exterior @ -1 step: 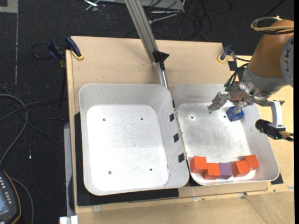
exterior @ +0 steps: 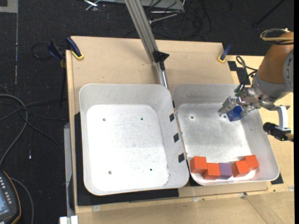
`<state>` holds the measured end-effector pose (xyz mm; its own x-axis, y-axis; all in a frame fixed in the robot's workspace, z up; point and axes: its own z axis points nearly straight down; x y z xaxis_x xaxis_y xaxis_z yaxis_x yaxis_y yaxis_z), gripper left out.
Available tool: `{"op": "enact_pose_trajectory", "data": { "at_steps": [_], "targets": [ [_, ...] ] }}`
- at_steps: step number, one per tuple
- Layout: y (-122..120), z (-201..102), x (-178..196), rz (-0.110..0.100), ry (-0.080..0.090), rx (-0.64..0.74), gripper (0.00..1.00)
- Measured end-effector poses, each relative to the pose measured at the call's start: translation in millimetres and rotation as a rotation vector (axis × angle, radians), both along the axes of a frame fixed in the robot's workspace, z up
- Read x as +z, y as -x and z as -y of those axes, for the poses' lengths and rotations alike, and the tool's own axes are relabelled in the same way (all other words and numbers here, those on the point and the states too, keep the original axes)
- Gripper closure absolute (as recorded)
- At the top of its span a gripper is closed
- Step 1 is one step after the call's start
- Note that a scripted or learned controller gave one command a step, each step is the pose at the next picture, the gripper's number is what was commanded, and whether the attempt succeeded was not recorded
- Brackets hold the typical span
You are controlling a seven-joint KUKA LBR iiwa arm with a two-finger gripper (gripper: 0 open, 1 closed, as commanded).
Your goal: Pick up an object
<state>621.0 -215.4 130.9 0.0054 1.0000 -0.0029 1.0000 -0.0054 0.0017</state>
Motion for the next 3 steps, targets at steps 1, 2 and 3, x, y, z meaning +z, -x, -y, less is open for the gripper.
{"op": "enact_pose_trajectory", "data": {
  "at_steps": [1, 2, 3],
  "targets": [
    [-44, 5, -24, -0.002, -0.003, 0.004, 0.0],
    [11, -4, -36, -0.007, -0.004, 0.003, 0.0],
    [54, -35, -35, -0.004, -0.004, 0.005, 0.0]
  ]
}}
